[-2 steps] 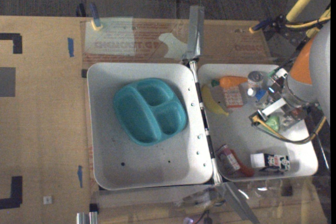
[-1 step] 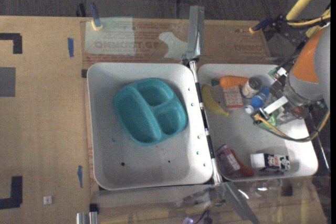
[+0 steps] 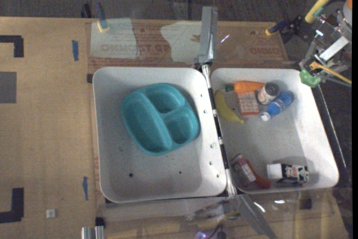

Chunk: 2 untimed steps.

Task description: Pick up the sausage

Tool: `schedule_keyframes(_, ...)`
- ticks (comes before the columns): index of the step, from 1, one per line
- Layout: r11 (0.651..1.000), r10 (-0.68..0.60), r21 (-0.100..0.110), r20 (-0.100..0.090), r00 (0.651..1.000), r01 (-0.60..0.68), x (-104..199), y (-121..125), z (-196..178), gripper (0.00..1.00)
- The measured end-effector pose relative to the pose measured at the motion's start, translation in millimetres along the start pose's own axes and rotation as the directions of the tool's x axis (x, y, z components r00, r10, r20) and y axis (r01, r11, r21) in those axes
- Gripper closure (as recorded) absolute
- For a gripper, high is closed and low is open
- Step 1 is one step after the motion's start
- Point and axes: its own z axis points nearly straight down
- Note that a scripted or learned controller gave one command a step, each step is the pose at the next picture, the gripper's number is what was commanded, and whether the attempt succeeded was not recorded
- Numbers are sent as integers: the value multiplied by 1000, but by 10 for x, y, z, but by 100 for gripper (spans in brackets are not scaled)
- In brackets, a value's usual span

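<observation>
- While the arm sits up at the upper right of the frame, outside both bins, the reach for the sausage (image 3: 249, 171) looks not yet begun; the pincer (image 3: 324, 61) is a clutter of grey and white parts there, and I cannot tell how it stands.
- From where I stand, the sausage is the dark red piece lying slantwise at the lower left of the right bin (image 3: 327, 143), close to that bin's left wall and near its front edge.
- To do this well, I'd judge the pincer should come down over the middle of the sausage and straddle its narrow width, turned across its slant rather than along it.
- That nearby wall is the worry: one side of the pincer may have little room there, so a steep approach from above seems safer than a sideways one.
- A small black-and-white carton (image 3: 290, 172) lies just to the sausage's right, near enough to be nudged.
- Higher in the same bin sit a banana (image 3: 226, 108), a carrot-like orange piece (image 3: 249, 87), a small printed packet (image 3: 247, 103), a round can (image 3: 268, 92) and a blue bottle (image 3: 278, 103), bunched together and well apart from the sausage.
- Over in the left bin (image 3: 112, 170) lies a teal divided plate (image 3: 160, 118), its compartments bare.
</observation>
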Motion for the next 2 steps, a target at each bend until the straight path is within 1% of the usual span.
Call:
schedule_keyframes(1, 1000, -7, 0, 2, 1000, 7, 32, -16, -95, 100)
schedule_keyframes(2, 998, -66, -1, -1, 998, 66, 689, -349, -1156, 100)
